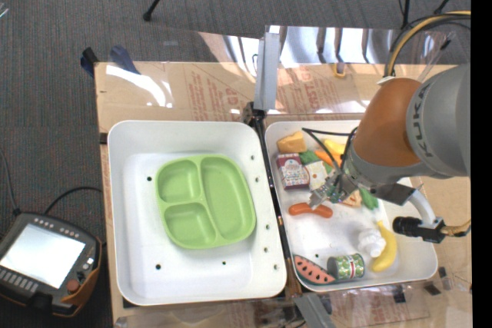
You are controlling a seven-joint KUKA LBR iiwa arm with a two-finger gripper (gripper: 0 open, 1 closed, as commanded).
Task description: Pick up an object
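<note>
1. The grey arm with its orange band reaches in from the right and covers part of the right bin. Several toys beneath it are hidden or cut off, including a green piece and an orange wedge.
2. The gripper hangs low over the middle of the right bin, just above a red toy hot dog. Whether its fingers are parted or closed cannot be told, and nothing is seen between them.
3. Part of the word "KUKA" reads on the arm. A small maroon packet and a green can carry labels too small to read.
4. Two white bins sit side by side. The left bin holds one green plate with three compartments.
5. The right bin also shows one watermelon slice, one banana, one white bottle-like toy and one yellow wedge.
</note>
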